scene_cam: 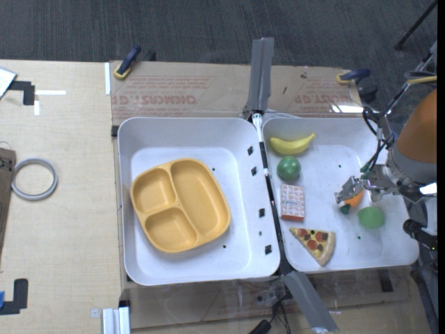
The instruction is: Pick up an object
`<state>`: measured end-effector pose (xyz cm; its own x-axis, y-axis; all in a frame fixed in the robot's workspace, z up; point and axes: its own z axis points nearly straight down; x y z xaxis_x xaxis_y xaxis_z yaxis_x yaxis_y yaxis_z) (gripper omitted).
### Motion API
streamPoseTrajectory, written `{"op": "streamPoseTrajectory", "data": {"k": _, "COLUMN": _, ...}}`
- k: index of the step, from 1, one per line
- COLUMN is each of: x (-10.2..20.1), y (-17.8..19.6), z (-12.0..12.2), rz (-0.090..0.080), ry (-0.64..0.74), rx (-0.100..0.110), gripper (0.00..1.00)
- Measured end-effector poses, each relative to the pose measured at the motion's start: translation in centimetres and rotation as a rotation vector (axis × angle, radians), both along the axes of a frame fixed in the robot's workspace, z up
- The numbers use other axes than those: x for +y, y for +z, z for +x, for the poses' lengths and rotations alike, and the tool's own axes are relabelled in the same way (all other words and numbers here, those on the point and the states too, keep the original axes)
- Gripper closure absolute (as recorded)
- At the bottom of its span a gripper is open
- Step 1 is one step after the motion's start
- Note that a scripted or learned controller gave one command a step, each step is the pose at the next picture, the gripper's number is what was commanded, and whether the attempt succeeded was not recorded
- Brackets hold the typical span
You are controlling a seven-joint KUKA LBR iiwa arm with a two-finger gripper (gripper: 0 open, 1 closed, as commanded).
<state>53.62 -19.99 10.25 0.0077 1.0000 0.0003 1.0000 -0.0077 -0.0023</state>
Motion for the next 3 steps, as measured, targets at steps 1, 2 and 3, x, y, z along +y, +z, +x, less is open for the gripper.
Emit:
{"op": "streamPoseTrajectory", "data": {"k": 1, "x": 0.0, "y": 0.9, "z": 0.0, "rz": -0.001, "ry": -0.002, "rx": -0.001, "gripper": 1.0}}
{"op": "streamPoseTrajectory", "data": {"k": 2, "x": 4.1, "y": 11.0, "z": 5.8, "rz": -0.002, "ry": -0.023, "rx": -0.002, "gripper": 1.0}}
{"op": "streamPoseTrajectory", "data": {"k": 3, "x": 4.9, "y": 16.1, "z": 2.2, "rz": -0.002, "ry": -0.138, "rx": -0.001, "gripper": 1.0}}
